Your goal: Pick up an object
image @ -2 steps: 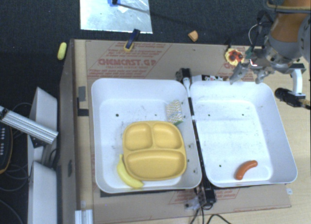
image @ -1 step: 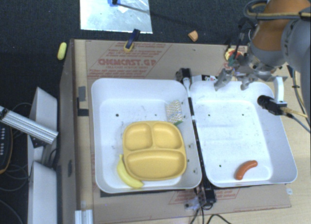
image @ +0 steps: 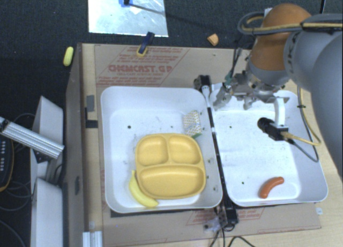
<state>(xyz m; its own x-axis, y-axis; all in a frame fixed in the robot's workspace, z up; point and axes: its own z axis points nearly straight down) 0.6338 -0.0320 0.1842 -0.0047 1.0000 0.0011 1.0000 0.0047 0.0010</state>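
Gripper [image: 249, 97] sits at the far end of the right bin [image: 316, 187], over its far-left corner and close to the divider where the two bins meet. Jaw state: cannot tell from this slanted overhead angle, since the wrist and its fittings hide the tips. Nothing is visibly between them, so I count nothing as held.

Landmark for everything below: the right bin.

- Sausage [image: 271, 186], orange-red, lies on the bin's floor near its near edge, somewhat right of centre. Well apart from the gripper, toward the camera and slightly to the right. Long axis runs slanted, low at its left end and rising to the right, roughly along the near wall.
- Small dark part [image: 268, 127] with a yellowish cable hangs over the middle of the bin, between gripper and sausage; it looks like arm hardware, not a loose object.
- Left of the bin, in the left bin [image: 115, 133]: yellow divided plate [image: 170, 165], a banana [image: 139, 192] touching the plate's near-left rim, and a small pale crumpled item [image: 192, 123] just beyond the plate's far-right corner.

Judgement: the sausage is the nearest free target in the bin the arm is already over. The move turns on travelling toward the near edge and turning the jaws across the sausage's short width. The crumpled item is the alternative, across the divider.
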